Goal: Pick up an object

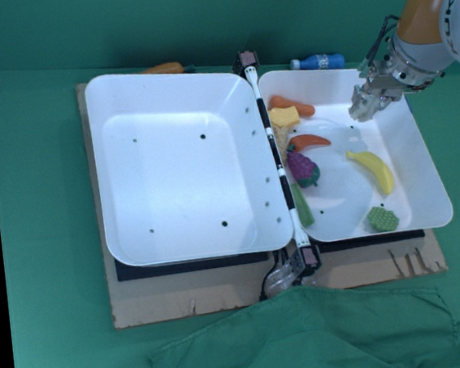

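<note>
Gripper (367,106) over far part of right bin (426,169), near its back rim, hanging above bare white floor. Nothing visible between the tips. Claw state: cannot tell, too small and blurred at this slant. Grey arm with orange band (428,0) reaching in from upper right.

Candidate objects all in right bin. Banana (374,170) lying loose mid-bin, nearest the claw, apart from everything else. Green knobbly piece (382,218) near front rim. Along the divider side, a crowded row: orange carrot (294,106) at back, yellow piece (283,118) touching it, red chili (309,141) just in front, purple grape bunch (302,167), then green cucumber (302,205) tight against the wall. Left bin (136,231) bearing nothing to grab. Blue bottle (318,63) outside on cloth behind right bin, another orange item (163,68) behind left bin.

Judged step: approach, no target committed yet, pick not done.

Risks from here:
- Straight descent lands on bare floor, closes on air; no object directly beneath.
- Banana curved and smooth, likely to roll or squirt out if pinched off-centre or along its length.
- Divider-side row crowded; fingers may hit a neighbour or wall, or drag two pieces.
- Cucumber against wall, little finger room.
- Back rim close to the claw; clipping possible on a lateral move.
</note>
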`<state>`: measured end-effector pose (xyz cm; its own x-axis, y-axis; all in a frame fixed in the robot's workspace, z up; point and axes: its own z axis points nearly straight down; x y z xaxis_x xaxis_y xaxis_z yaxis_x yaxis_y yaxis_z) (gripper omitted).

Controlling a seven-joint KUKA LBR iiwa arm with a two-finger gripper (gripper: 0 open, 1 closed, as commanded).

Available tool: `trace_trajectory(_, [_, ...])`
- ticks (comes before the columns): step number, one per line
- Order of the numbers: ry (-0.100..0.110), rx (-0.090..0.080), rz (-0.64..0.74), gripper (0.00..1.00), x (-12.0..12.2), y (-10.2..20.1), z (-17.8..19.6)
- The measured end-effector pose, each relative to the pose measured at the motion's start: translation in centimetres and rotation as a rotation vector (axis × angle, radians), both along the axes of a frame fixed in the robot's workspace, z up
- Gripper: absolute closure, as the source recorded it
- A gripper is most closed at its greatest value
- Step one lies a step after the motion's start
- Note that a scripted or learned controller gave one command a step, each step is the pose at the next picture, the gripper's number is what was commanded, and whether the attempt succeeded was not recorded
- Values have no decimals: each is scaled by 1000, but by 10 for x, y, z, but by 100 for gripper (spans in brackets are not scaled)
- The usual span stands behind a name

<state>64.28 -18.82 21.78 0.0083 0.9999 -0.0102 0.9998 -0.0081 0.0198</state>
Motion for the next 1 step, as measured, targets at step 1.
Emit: trace_trajectory(1, [-7, -3, -3, 100, 1, -1, 13])
